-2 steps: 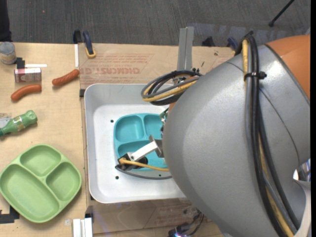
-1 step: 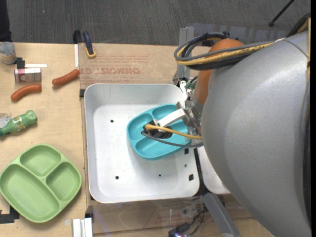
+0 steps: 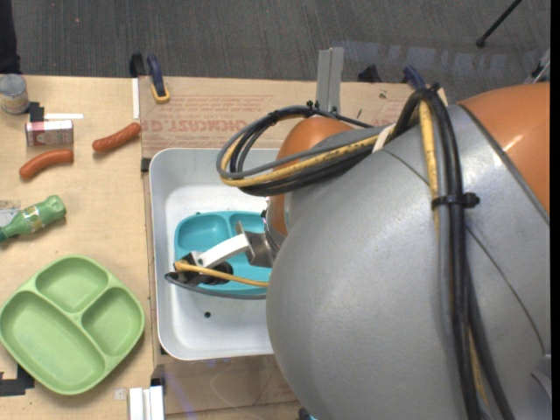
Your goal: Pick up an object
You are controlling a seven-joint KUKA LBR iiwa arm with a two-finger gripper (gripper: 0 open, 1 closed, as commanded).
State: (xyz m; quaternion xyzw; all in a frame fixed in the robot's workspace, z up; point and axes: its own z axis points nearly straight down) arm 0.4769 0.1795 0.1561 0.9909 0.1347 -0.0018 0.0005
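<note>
A teal divided dish (image 3: 203, 234) lies in the white bin (image 3: 166, 191) near the middle of the camera view. My gripper (image 3: 256, 245) reaches down over the dish's right part, close to or touching it. The big grey arm with its orange band (image 3: 306, 138) hides the right side of the dish and everything to the right of it. Nothing shows as held in the gripper.
On the wooden bench left of the bin lie a green divided plate (image 3: 70, 322), a green bottle (image 3: 33, 217), two red sausages (image 3: 115, 137) (image 3: 45, 162) and a small box (image 3: 49, 131). A cardboard sheet (image 3: 219, 112) lies behind the bin.
</note>
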